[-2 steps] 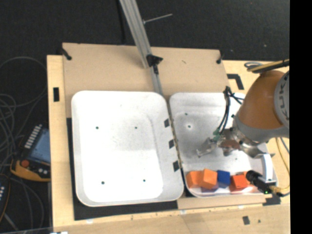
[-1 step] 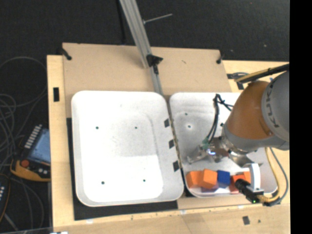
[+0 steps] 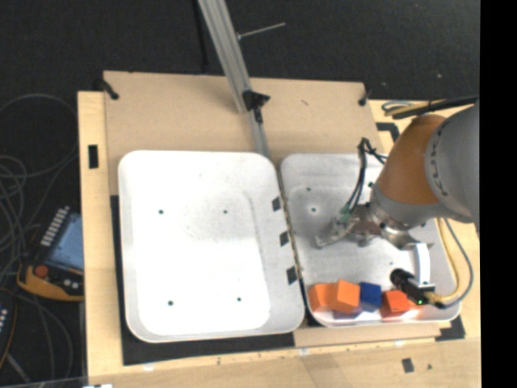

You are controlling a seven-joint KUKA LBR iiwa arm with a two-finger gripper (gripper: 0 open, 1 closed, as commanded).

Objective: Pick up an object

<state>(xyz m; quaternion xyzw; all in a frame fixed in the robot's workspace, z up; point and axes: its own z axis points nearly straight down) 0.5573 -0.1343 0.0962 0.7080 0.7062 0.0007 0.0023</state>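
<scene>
Hung low over the middle of the right bin (image 3: 323,176), the end effector (image 3: 329,237), reaching in from the right; impossible to tell its state. Lined up along that bin's near wall, apart from it: orange blocks (image 3: 335,296), a blue block (image 3: 370,294) and another orange block (image 3: 396,302). Left bin (image 3: 194,241) alongside on the surface (image 3: 186,111).

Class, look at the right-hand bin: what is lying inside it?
Along the right bin's near edge lie orange blocks and a blue block. The arm covers the bin's right part, so anything beneath it is hidden.
</scene>
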